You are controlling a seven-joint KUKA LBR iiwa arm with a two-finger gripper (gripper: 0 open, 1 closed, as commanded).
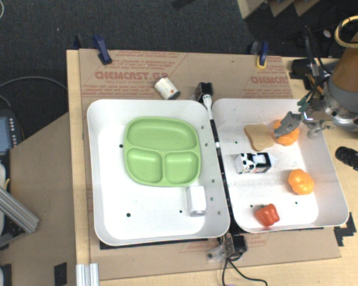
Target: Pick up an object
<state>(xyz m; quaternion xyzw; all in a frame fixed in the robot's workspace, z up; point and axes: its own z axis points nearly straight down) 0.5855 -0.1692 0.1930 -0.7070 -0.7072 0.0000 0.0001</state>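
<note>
In the right bin (322, 159) my gripper (288, 126) hangs at the far side, right over a small orange object (289, 137) that is partly hidden beneath it. A tan bread slice (259, 137) lies just left of that object. Toward the bin's middle sits a black-and-white toy cow (253, 162). An orange pepper (301, 182) rests nearer the front right, and a red pepper (267, 214) lies at the front edge.
The left bin (101, 177) holds a green divided plate (162, 151) and a small white block (196, 199). A white cylinder (166, 88) lies on the cardboard behind the bins. The arm's body stands at the right bin's far right corner.
</note>
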